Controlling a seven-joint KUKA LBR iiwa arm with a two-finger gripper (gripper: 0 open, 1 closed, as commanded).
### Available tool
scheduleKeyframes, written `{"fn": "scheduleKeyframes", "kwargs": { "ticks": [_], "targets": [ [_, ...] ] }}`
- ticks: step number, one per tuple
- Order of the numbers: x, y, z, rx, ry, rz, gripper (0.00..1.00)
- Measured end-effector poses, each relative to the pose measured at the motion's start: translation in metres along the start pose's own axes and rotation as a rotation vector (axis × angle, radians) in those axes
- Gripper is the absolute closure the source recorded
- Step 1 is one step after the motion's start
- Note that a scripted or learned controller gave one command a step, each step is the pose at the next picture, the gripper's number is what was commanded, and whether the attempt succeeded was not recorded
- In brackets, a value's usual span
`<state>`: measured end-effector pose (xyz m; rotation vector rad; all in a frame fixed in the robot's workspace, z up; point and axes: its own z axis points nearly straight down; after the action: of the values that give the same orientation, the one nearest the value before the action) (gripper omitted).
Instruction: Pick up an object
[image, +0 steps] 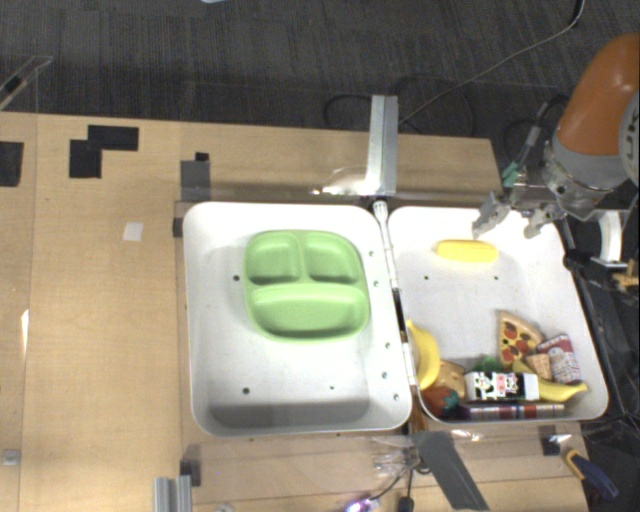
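Left bin (215, 390) holds a green divided tray (305, 282). Right bin (590, 330) holds a yellow block (466, 251) near its far end, toys piled nearest; end effector (515, 217) hovers released, beside the block

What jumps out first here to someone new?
The green divided tray lying alone in the left bin. Next, the end effector above the right bin's far edge, with nothing between its fingers, just beyond a lone yellow object. Other items crowd that bin's near corner, including a pizza slice and a banana.

Wooden bench (100, 300), two white bins (215, 400)
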<state>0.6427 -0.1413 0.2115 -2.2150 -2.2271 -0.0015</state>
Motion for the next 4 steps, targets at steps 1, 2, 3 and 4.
{"fn": "scheduleKeyframes", "kwargs": {
  "ticks": [1, 2, 3, 4],
  "targets": [
    [0.000, 0.023, 0.097, -0.007, -0.003, -0.054, 0.00],
    [-0.001, 0.031, 0.105, -0.006, -0.005, -0.128, 0.00],
    [-0.001, 0.033, 0.093, -0.011, -0.006, -0.132, 1.00],
    [0.000, 0.033, 0.093, -0.010, -0.006, -0.132, 0.00]
  ]
}}
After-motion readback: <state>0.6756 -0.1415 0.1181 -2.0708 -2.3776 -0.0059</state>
